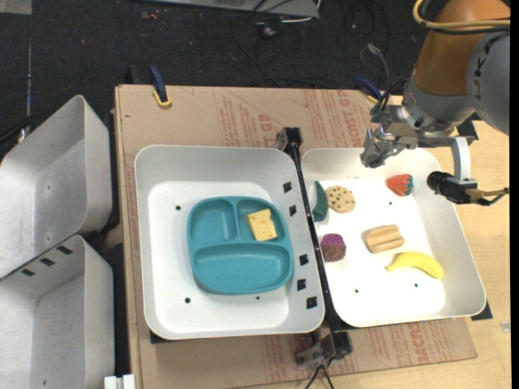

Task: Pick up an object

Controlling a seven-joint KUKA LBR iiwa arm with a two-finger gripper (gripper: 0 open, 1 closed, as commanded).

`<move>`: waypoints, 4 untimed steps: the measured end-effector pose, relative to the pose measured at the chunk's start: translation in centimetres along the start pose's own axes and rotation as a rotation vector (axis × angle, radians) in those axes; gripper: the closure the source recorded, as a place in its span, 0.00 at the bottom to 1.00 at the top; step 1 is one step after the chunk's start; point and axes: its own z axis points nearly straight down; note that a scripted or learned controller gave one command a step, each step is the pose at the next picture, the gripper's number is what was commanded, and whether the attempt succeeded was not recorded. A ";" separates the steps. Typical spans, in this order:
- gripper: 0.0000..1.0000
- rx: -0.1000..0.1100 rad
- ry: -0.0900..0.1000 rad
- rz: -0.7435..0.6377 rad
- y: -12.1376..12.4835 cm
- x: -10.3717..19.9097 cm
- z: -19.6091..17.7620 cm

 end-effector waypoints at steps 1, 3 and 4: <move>1.00 0.003 0.003 -0.005 -1.3 4.8 -0.6; 1.00 0.006 0.002 -0.005 -6.2 14.6 1.6; 1.00 0.004 0.003 -0.007 -8.9 19.7 -0.1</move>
